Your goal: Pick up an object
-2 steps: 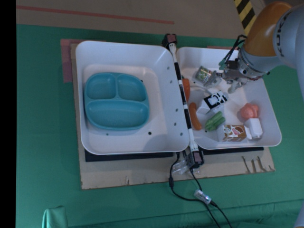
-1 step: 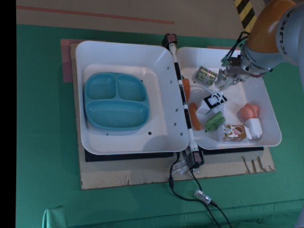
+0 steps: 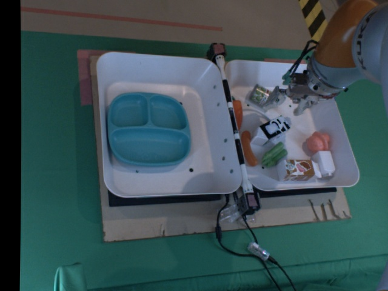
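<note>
My gripper [image 3: 288, 100] hangs over the far middle of the right bin [image 3: 345, 156], its fingers spread open with nothing between them. Just to its left lies a small shiny packet [image 3: 260, 94]. Nearer the camera than the gripper sits a black-and-white carton [image 3: 271, 129], with green pea pods [image 3: 274, 155] in front of it. Two orange carrot-like pieces [image 3: 238, 111] [image 3: 248, 148] lie along the bin's left wall. A peach-coloured item [image 3: 317, 142], a white block [image 3: 325, 163] and a small printed box [image 3: 299, 169] sit at the near right.
The left bin [image 3: 121, 65] holds a blue divided plate [image 3: 148, 129]. A black-and-white bar [image 3: 233, 126] runs between the bins. Cables [image 3: 254, 247] trail off the bench front. The grey and orange arm [image 3: 351, 35] enters at the upper right.
</note>
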Robot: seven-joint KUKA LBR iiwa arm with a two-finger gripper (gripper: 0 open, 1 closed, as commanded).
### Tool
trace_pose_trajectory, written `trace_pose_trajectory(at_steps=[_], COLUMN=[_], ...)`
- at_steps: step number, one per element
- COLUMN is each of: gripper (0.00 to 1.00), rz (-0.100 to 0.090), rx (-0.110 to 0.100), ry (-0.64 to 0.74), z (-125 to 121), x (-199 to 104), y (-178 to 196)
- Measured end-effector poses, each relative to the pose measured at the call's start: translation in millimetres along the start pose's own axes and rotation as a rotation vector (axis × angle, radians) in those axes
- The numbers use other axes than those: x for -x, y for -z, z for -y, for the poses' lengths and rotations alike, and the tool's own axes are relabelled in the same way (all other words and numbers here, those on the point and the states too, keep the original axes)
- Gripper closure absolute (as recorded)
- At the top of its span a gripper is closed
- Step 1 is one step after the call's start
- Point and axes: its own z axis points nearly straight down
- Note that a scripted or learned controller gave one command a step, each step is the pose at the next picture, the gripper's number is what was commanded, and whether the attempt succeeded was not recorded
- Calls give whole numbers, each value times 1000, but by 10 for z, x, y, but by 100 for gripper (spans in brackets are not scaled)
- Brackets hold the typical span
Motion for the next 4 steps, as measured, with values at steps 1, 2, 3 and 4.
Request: trace_pose_trajectory(at_steps=[1,2,3,4], gripper=[0,100,0,0], rz=[-7,-3,-3,-3], rx=[-17,-7,-8,-1], ry=[7,2,2,7], z=[278,254,254,919], x=[-252,-229,-229,-243], y=[-260,-127,-127,-269])
